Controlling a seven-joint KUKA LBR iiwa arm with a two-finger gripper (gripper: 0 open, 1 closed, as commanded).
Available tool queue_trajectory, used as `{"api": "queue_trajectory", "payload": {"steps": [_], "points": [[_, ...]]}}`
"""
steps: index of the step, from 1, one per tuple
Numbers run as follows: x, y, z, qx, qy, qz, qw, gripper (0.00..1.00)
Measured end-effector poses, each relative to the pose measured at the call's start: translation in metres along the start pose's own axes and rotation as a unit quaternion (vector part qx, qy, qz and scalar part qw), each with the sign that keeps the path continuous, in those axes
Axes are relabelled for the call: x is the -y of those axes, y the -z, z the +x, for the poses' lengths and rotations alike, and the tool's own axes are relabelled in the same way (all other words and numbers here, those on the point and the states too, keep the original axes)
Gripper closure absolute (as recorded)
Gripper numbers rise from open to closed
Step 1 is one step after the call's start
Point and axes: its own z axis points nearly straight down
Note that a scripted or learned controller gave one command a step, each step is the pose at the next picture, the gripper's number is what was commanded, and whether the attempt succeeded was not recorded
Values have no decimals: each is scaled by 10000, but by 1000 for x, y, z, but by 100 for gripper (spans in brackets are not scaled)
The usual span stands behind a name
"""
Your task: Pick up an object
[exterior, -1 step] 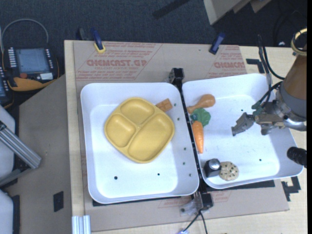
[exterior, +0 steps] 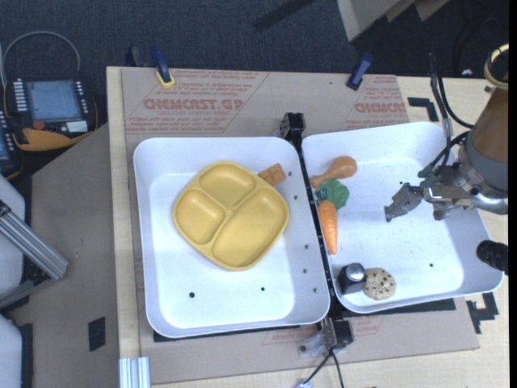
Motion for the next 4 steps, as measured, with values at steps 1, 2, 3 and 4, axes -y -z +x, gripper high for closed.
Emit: {"api": "queue_trajectory", "payload": {"steps": [1, 2, 3, 4], "points": [[2, -44, -4, -7, -8, 32, 10000, 0], [9, -103, -9, -9, -10, 36, 10000, 0], [6, -163, -3, -4, -1, 17, 10000, 0], [4, -148, -5, 22, -15, -35, 10000, 100]]}}
